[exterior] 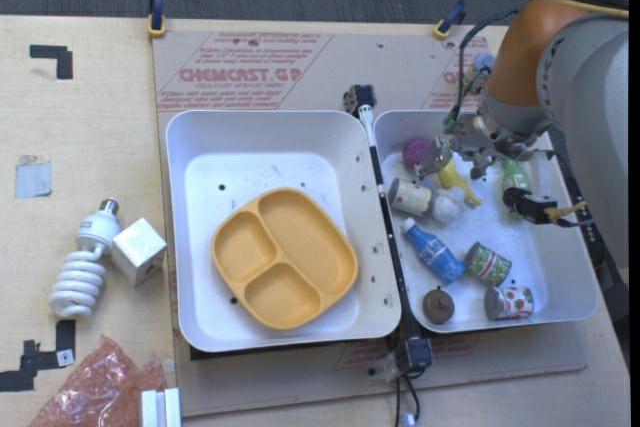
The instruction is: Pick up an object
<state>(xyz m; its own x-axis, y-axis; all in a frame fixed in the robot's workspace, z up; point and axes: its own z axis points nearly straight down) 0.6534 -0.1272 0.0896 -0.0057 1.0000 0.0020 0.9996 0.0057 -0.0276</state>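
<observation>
Bottle first: your small blue plastic bottle lies in the right white bin, long axis diagonal, cap toward upper left. Further right, the grey orange-banded arm reaches down, its gripper over a yellow banana-shaped toy; grip state unclear.

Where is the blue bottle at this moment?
The blue bottle lies in the right bin, near its left wall, between the white cup above and the brown object below.

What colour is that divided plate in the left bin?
Yellow-orange all over; the divided plate shows plainly in the camera view.
</observation>
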